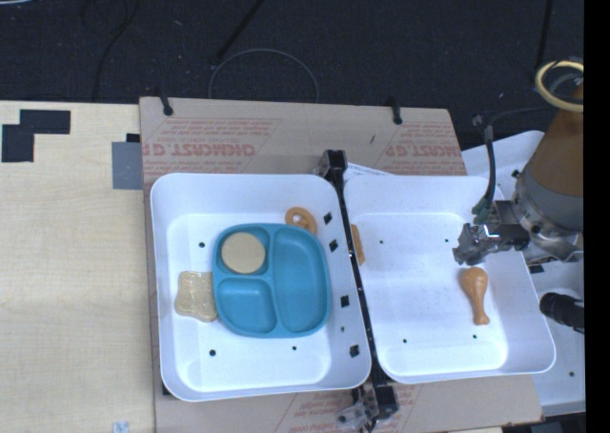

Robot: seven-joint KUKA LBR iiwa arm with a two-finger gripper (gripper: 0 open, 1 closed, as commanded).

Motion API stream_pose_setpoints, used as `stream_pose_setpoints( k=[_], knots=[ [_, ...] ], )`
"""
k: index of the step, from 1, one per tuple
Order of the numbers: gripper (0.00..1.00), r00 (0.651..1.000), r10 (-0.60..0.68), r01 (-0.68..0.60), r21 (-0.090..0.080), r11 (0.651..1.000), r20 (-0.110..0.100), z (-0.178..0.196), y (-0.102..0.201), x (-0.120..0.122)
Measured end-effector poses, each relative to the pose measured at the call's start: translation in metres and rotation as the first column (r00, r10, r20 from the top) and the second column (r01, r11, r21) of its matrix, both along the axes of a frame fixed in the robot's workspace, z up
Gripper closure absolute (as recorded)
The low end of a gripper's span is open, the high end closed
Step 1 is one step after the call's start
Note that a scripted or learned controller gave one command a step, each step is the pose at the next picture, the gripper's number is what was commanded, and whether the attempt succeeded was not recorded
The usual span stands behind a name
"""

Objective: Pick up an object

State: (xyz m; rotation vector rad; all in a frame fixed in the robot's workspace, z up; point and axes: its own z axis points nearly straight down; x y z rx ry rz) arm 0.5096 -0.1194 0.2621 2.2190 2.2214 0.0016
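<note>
A single fixed camera looks down at a slant from above the surface [76, 259], far enough to take in both white bins [181, 364]. The tool [474, 248] sits at its right side, with the bins spreading leftward from it.

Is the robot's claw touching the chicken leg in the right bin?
Cannot tell. In the camera view, the gripper sits right above the top end of the chicken leg, and no clear gap or contact shows between them from this slanted angle.
</note>
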Motion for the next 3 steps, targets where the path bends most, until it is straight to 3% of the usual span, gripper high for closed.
stream_pose_setpoints(
  k=[3],
  knots=[
    [1.0,1.0,0.003,-0.003,0.002,1.0,-0.009,-0.042,0.164,0.003]
  ],
)
